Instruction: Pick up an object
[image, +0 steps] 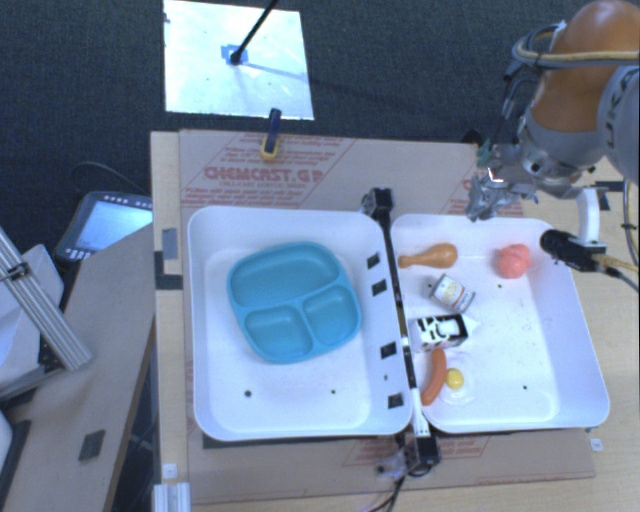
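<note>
- The surface (300, 165) under me is a brown cardboard-covered top that carries 2 shallow white bins set side by side and touching along their inner walls.
- The left bin (210, 400) holds 1 blue divided tray (293, 300) with 3 compartments, lying flat near the bin's middle.
- The right bin (570, 370) holds the loose things I could pick from, all in its left and upper parts.
- My arm (585, 80) comes in from the upper right, grey with an orange band, and my hand (487, 205) hangs over the upper edge of the right bin, just above its back wall. Nothing shows between its tips, and I cannot tell whether it is apart or together.
- A black-and-white carton (441, 329) lies on its side against the bin's left wall.
- A drumstick toy (428, 257) lies near the top left, well apart from a pink ball (513, 260) to its right.
- A sausage (433, 375) lies tilted low at the left wall, just beside a fried egg (456, 381).
- A small can (452, 293) lies on its side between the drumstick toy and the carton.
</note>
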